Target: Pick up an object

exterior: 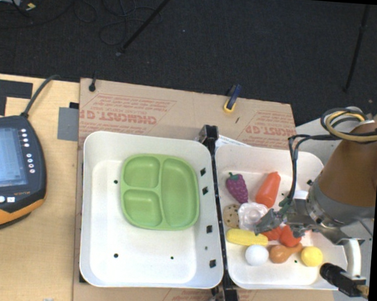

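Overhead: green divided plate [159, 192] in left bin [95, 237]; toy foods under gripper [275, 221] in right bin [312, 165].

The arm [347, 177] reached in from the right, wrist bent low; its pincer [275, 221] seemingly pointed leftward, fingertips indistinct.

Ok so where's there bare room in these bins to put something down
The left bin has bare floor along its left wall and in front of the green divided plate. The right bin is crowded: grapes, carrot, banana, white ball and lemon cluster by the claw.
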Motion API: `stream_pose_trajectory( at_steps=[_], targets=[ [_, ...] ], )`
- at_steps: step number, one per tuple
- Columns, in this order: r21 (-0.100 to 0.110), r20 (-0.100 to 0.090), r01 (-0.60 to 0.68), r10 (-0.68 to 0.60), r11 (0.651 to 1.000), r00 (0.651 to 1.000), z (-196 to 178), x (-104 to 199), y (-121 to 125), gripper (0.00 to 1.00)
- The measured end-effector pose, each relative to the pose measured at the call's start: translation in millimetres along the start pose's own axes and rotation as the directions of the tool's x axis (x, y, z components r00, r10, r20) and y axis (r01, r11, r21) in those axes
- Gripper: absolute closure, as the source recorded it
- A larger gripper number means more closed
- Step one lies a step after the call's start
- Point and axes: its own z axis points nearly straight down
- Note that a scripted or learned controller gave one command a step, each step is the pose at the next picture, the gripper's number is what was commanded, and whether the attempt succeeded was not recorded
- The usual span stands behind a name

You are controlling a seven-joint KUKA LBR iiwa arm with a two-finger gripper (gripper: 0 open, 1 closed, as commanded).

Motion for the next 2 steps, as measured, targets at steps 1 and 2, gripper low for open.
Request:
stream_pose_trajectory(
  at_steps=[1,2],
  targets=[
    [-0.013,0.002,0.002,-0.002,1.000,1.000,-6,0,3,0.00],
    [-0.006,-0.001,0.003,-0.003,1.000,1.000,55,-4,8,0.00]
  ],
)
